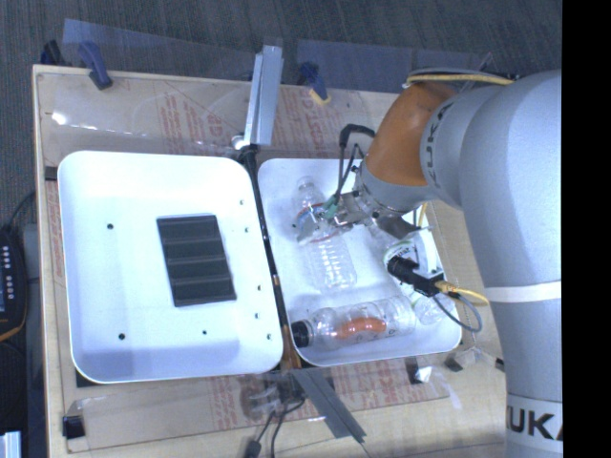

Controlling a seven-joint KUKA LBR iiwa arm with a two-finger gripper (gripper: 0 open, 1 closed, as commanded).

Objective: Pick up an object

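The left bin (pixel 95 256) holds one dark ribbed tray (pixel 196 259), flat near its middle. In the right bin (pixel 277 189) lie two clear plastic bottles: one bottle (pixel 329 251) near the centre, pointing up and down the picture, and a second bottle (pixel 358 325) with a black cap along the front wall, with something orange inside. Both are probably light, smooth and easy to squash, so a grasp across the middle of the body seems safest. The gripper (pixel 323 215) is low over the upper end of the centre bottle. The wrist covers it, so whether the claw is open or closed cannot be told, and clear plastic on white blurs the outlines.
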